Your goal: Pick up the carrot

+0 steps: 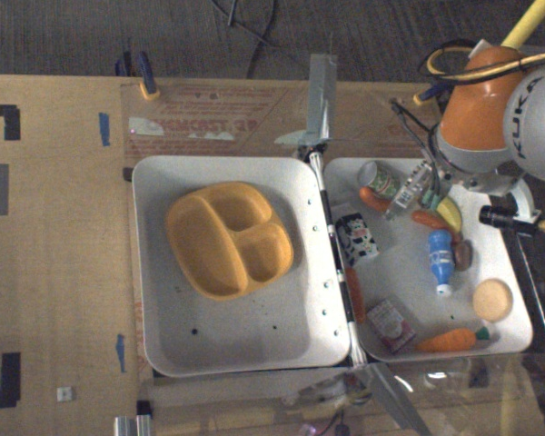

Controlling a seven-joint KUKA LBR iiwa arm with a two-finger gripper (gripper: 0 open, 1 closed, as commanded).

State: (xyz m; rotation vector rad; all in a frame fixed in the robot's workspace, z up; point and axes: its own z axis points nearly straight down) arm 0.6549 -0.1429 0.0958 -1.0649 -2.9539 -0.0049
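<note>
from the fixed overhead camera, i see my arm [490, 107] reaching in at the upper right, its gripper [416, 187] hanging low over the far end of the right bin [518, 334], among a tin can [379, 180], a small red item [429, 218] and a banana [450, 214]. the carrot [452, 340] lies flat at the near edge of that bin, green top pointing right, well apart from the gripper, with a blue bottle [441, 260] between them. i judge the clutter sits loose as grasp targets, so the arm must come down the bin. the left bin [154, 334] bears a yellow divided plate [229, 239]. i cannot tell how far the claw is open, nor whether it has anything.
</note>
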